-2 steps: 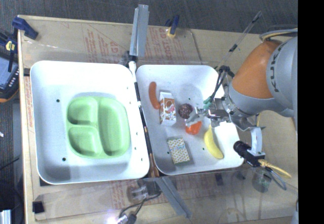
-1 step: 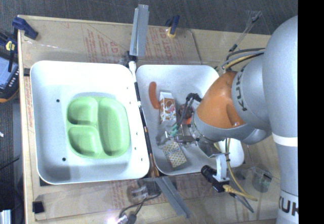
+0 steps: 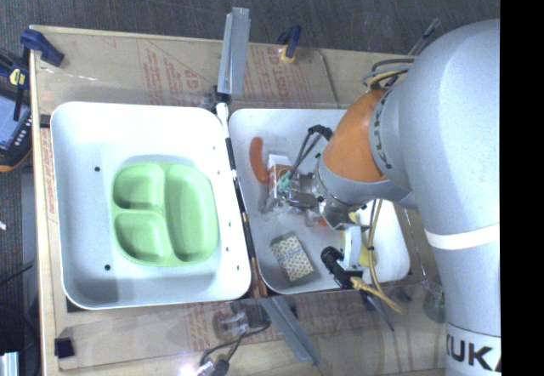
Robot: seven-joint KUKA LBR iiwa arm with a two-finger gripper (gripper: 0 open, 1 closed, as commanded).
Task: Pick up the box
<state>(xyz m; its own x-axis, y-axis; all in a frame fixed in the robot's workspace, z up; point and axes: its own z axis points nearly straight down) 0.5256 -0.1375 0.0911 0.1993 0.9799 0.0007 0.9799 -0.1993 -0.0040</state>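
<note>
Smooth glossy white plastic bins [image 3: 76,196], a matt green plastic tray [image 3: 164,213], raw plywood bench [image 3: 153,59], satin grey arm [image 3: 450,136].

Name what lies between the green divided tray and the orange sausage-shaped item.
In the camera view, the two bins' adjoining walls separate the green tray from the orange item.

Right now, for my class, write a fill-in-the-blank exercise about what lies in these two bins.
1. The green divided tray lies in the ___ bin.
2. The tray has ___ compartments.
3. The sausage in the right bin is coloured ___.
4. The patterned packet lies nearer the ___ edge of the view than the sausage.

Missing words: left; three; orange; bottom
</note>
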